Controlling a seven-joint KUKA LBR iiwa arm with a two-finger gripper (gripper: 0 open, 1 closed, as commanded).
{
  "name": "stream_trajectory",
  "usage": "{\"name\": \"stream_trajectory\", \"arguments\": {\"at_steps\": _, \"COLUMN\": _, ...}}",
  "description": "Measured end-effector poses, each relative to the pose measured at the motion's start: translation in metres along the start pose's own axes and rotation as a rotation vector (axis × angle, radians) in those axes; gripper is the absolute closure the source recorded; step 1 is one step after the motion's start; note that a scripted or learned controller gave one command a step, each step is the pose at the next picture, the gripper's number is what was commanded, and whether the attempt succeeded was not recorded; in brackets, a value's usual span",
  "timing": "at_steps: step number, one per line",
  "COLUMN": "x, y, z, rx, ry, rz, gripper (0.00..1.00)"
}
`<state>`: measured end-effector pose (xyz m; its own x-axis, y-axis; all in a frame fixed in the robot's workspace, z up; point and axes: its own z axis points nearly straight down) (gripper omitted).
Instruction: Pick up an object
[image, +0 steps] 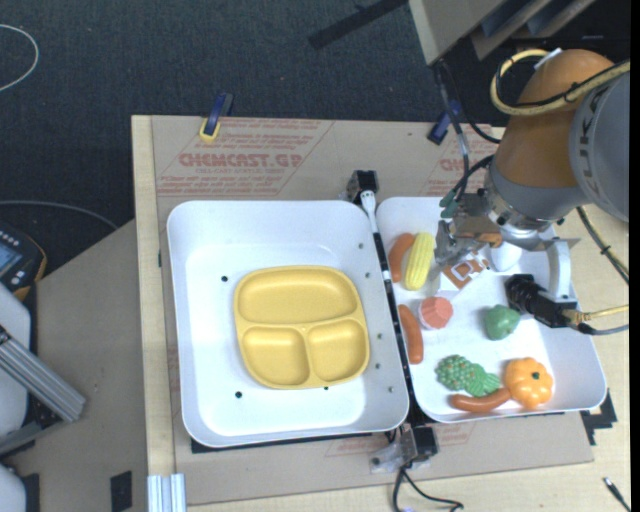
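Observation:
My gripper (458, 262) hangs low over the back of the right bin (585, 368), just right of a yellow corn cob (418, 260). An orange carrot-like piece (401, 255) lies against the cob's left side. A pink-red round slice (436, 312) sits just below the gripper. An orange sausage (411, 333) lies along the bin's left wall. Further forward are a green pepper (500, 321), a broccoli piece (464, 375), an orange pumpkin (530, 382) and a red chili (478, 403). Nothing is visibly held.
The left bin (195, 300) holds a yellow divided plate (300, 325) in its middle. A black divider clamp (362, 185) sits between the bins at the back. The arm's grey and orange body (545, 130) looms over the right bin's far corner.

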<state>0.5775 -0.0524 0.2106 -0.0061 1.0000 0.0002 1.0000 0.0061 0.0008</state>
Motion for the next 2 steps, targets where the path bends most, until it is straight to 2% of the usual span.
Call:
{"name": "stream_trajectory", "arguments": {"at_steps": 1, "x": 0.031, "y": 0.025, "z": -0.013, "rx": -0.001, "ry": -0.001, "rz": 0.002, "gripper": 1.00}}
{"name": "stream_trajectory", "arguments": {"at_steps": 2, "x": 0.013, "y": 0.019, "z": -0.005, "rx": 0.007, "ry": -0.001, "rz": 0.008, "gripper": 1.00}}
